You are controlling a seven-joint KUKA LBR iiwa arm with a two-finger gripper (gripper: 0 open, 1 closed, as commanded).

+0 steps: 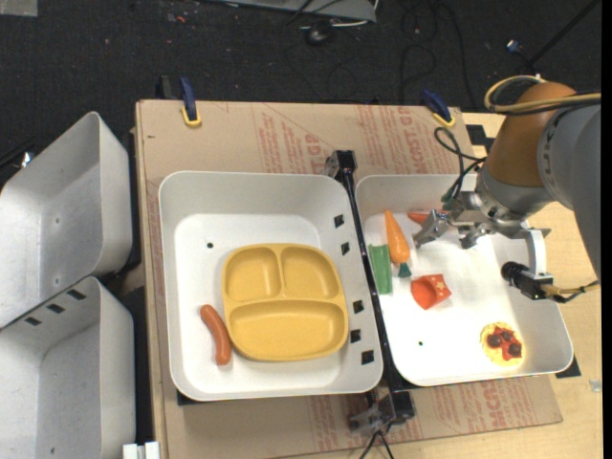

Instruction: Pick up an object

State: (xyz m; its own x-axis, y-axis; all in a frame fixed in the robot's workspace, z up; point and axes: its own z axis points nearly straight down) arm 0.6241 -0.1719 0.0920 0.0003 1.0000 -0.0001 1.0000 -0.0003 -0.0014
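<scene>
My gripper (445, 237) hangs over the upper middle of the right bin (550, 299), open, with only white bin floor between its fingers. An orange carrot (397, 236) lies just left of it, beside a green stick-shaped piece (382, 268). A small red bit (418, 217) sits at the gripper's upper left. Below the gripper lies a red pepper chunk (430, 290). A small pizza toy (502, 342) rests in the bin's lower right corner.
The left bin (182, 256) holds a yellow divided plate (285, 301) and a reddish sausage (216, 334) by its lower left. A black divider with clips (361, 266) separates the bins. A black cable end (521, 277) hangs off the arm over the right bin.
</scene>
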